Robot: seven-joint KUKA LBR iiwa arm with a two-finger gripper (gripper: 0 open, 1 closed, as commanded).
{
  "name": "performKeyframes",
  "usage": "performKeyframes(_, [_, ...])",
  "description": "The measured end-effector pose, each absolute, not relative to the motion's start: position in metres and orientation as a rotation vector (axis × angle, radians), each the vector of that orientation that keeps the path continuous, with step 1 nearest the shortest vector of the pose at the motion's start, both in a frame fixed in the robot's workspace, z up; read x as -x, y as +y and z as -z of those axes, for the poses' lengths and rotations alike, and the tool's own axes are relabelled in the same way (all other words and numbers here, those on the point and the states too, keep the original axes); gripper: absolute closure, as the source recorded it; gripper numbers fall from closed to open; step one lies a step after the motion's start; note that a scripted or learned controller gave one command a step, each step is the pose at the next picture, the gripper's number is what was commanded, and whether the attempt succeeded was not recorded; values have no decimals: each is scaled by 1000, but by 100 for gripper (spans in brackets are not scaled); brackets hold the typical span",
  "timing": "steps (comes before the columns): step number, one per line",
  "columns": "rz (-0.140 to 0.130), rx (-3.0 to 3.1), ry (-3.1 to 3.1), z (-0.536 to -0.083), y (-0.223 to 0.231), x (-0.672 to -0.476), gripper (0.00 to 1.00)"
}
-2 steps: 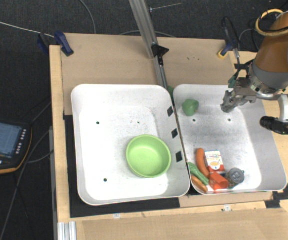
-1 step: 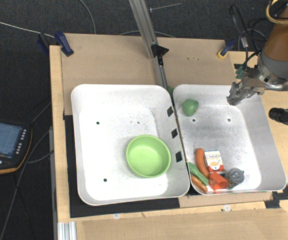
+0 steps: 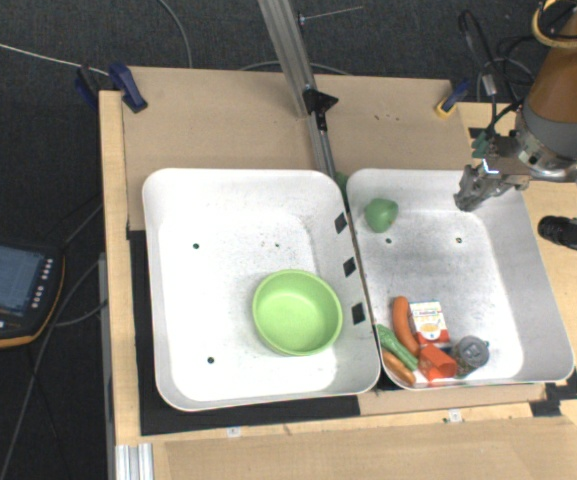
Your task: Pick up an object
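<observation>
Two shallow white bins, glossy plastic, speckled floors. I see the gripper [image 3: 471, 190] over the right bin [image 3: 513, 268] at its far right corner; can't tell its state. Nothing visibly held. Small rounded green lump [image 3: 380, 213] sits far left. Carrot [image 3: 403, 323], small carton [image 3: 427, 321], grey disc [image 3: 470, 351] cluster at near edge. Left bin [image 3: 198, 268] holds a smooth green bowl [image 3: 297, 312].

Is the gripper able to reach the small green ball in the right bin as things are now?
Probably yes. The green ball lies alone near the right bin's far left corner, with bare floor around it. The gripper hangs over the same bin, nothing between them.
</observation>
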State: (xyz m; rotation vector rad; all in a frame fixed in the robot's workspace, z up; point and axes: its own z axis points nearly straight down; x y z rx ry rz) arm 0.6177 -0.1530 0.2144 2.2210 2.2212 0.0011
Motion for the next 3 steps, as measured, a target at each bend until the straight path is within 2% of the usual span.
performKeyframes(3, [-2,-2217,2227,-203,-5,-570,100])
